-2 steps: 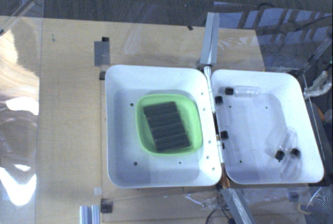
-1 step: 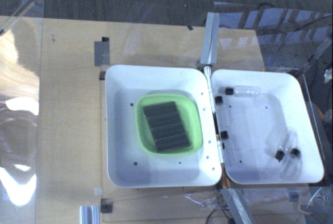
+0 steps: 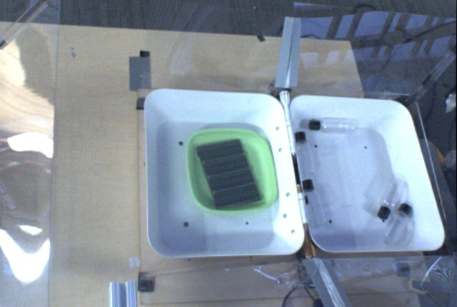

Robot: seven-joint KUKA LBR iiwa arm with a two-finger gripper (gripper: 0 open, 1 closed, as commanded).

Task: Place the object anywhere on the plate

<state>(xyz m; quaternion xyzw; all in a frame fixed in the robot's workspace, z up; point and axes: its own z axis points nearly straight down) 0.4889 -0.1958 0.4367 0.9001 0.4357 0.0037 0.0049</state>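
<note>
The dark ribbed rectangular block [image 3: 228,173] already lies flat inside the square lime-green plastic plate [image 3: 265,155], at nine o'clock from the clear tubes [image 3: 335,126].

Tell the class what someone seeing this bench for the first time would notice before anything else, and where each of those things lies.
The bright green plate in the middle of the left bin stands out at once, with a dark ridged block lying on it at a slant. In the right bin lie clear bottles with black caps: one near the back wall, two more in the front right corner.
</note>
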